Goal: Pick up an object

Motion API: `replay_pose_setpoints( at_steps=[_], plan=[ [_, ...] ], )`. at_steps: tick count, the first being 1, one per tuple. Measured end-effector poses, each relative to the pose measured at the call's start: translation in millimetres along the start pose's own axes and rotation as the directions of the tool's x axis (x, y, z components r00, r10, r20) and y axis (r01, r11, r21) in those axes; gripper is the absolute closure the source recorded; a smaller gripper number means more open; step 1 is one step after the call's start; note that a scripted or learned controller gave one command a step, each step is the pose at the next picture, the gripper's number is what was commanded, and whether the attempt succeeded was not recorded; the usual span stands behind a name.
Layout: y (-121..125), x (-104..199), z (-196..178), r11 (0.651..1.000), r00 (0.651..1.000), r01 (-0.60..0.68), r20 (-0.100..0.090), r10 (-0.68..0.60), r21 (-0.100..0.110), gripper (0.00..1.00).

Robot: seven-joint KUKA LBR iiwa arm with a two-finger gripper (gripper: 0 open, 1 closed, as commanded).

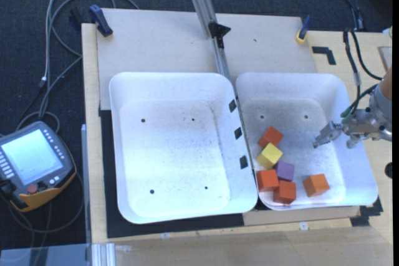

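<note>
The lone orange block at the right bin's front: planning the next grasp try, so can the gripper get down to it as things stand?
Probably yes. The orange block sits apart from the other blocks, and the gripper hangs above the right bin.

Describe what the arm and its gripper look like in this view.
The gripper is pale grey metal, with slim pointed fingers jutting from a blocky, boxy body over the right bin. Thin greenish wiring runs along its top. The arm behind it looks grey, with a hint of orange at the frame's edge. Dark cables hang nearby.
</note>
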State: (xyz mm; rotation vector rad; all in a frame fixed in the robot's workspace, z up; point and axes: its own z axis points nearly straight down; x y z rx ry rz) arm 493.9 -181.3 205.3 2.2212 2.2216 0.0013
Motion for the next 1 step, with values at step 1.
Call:
replay_pose_setpoints(
  at_steps=[1],
  plan=[
    [-0.7, 9.3, 110.3, 1.000, 1.000, 0.001, -0.004, -0.001, 0.009, 0.00]
  ],
)
